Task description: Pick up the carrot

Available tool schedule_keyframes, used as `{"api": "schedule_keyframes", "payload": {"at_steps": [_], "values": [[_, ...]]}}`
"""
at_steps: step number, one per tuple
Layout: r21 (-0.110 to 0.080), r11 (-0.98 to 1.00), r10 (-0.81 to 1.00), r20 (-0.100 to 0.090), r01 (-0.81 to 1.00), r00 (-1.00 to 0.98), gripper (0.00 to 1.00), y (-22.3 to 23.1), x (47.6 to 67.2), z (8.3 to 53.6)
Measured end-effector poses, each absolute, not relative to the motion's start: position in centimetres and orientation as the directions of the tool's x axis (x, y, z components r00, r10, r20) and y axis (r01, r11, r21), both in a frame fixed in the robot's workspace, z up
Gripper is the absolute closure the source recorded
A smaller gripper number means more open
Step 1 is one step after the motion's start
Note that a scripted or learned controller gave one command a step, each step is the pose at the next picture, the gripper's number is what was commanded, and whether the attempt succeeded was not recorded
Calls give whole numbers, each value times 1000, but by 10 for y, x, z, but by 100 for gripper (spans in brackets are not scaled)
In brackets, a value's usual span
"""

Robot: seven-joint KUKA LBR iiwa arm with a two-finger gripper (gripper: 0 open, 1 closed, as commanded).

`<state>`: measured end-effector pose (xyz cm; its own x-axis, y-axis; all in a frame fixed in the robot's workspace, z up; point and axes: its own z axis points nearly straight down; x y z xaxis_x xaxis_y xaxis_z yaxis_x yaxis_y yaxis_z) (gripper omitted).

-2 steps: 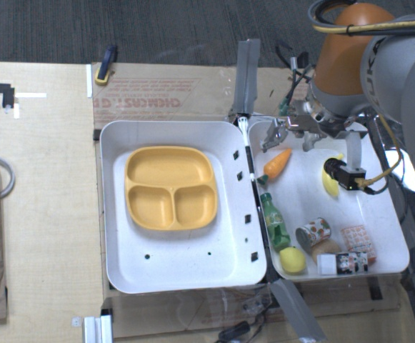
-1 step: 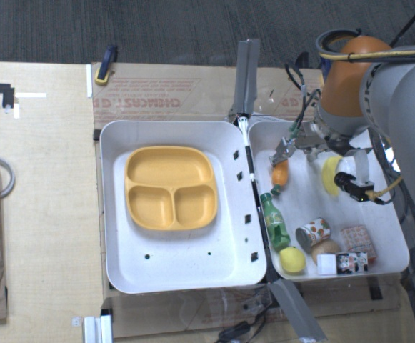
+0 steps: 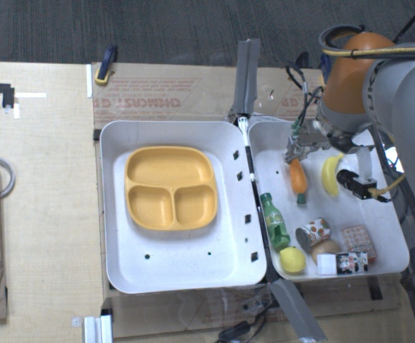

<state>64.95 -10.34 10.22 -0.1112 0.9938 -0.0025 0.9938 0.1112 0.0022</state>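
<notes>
Toward the right-hand bin's (image 3: 378,263) upper end, the carrot (image 3: 298,178) lay on the white floor, orange body pointing roughly from twelve to six o'clock with a small green stub at its six o'clock tip. The gripper (image 3: 297,153) hung directly at the carrot's twelve o'clock, its dark tips just above or touching the carrot's upper end; whether they actually touched could not be told. Nothing showed the carrot between the fingers, and whether the claw was spread or clenched could not be made out from this slanted view. At the carrot's three o'clock sat a yellow rounded object (image 3: 330,175), near but apart. At its seven o'clock lay a green bottle (image 3: 273,221), and beyond that, toward six o'clock, a yellow lemon (image 3: 291,260). A small printed can (image 3: 314,231) lay on its side at the carrot's five o'clock, with a brownish patterned packet (image 3: 356,236) and a small box with a dark label (image 3: 344,263) further out; none of their printing was legible. The left-hand bin (image 3: 121,263), at nine o'clock, held a yellow three-compartment tray (image 3: 170,187). Behind the bins, a cardboard sheet (image 3: 150,95) bore red lettering, seen upside down and too faint to read with confidence.
</notes>
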Motion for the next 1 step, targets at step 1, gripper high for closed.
{"api": "schedule_keyframes", "payload": {"at_steps": [1], "values": [[1, 135, 991, -2, 991, -135, 100, -68, 649, 217]]}}
